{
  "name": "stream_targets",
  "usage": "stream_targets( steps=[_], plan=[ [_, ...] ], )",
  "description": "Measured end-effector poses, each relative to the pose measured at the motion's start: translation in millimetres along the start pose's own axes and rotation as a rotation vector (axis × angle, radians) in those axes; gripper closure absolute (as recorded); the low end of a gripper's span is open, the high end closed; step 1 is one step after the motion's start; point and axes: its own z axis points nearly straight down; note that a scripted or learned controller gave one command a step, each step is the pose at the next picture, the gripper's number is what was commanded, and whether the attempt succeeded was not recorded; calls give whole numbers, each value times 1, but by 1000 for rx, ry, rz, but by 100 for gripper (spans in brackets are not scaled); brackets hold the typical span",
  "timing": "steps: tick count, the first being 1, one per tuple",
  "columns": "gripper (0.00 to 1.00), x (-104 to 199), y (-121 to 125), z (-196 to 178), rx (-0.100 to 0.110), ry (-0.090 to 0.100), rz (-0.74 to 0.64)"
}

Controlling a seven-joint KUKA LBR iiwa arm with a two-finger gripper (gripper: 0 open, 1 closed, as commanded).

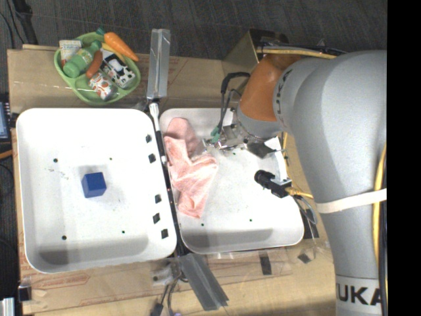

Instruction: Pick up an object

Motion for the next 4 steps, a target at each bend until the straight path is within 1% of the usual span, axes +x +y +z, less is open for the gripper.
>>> stream_targets(
  steps=[1, 2, 3, 4],
  plan=[
    [0, -2, -18, 0, 2, 1, 56],
    [100, 0, -16, -11, 2, 4, 48],
    [100, 32, -25, -115, 4, 2, -53],
    [100, 48, 9, -166, 6, 1, -70]
  ],
)
